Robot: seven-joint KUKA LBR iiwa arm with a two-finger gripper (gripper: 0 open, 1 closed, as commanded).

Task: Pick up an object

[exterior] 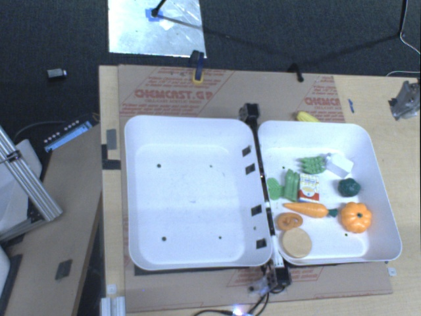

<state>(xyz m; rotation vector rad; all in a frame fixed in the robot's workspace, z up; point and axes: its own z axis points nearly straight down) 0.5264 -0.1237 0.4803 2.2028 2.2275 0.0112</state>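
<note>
A small grey, angular metal part of the arm (pixel 404 102) shows at the right edge.

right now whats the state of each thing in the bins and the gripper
gripper: at the bench's right edge, outside the bins
orange pumpkin: upright in right bin
carrot: lying flat, beside the pumpkin
tan disc: flat, near the front wall
left bin: level on the bench
</note>
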